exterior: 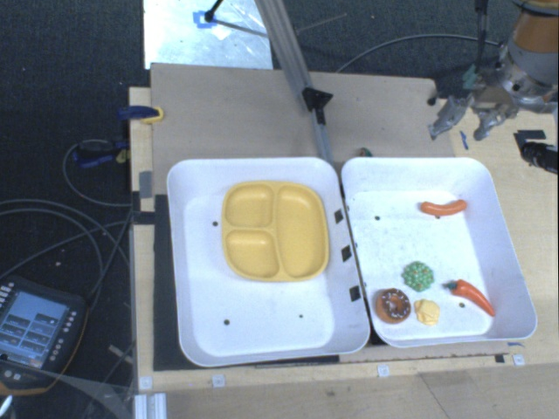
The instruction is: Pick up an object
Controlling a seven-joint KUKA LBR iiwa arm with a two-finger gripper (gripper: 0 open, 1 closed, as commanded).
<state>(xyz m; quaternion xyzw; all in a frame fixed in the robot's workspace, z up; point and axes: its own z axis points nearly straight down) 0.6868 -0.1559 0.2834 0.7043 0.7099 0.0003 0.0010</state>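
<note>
**Hovering above the right bin, nothing taken yet**

Watching from my station, I saw the tool (467, 122) hanging over the tabletop (384, 112) just beyond the far rim of the right bin (437, 177); its fingers (445, 119) were spread apart with nothing between them; I judged that stance a ready pose, held high to clear the bin wall before any descent. The candidates lay in that bin: a sausage (443, 206) near the far side, closest to the tool; a green ball (417, 276) towards the middle; a doughnut (393, 305), a small yellow piece (427, 312) and a carrot (472, 295) along the near side, well spaced so each could be approached alone. The left bin (196, 260) carried a yellow divided plate (273, 230), set apart from the pickable items; I reckoned the sausage the likeliest first target.
</note>
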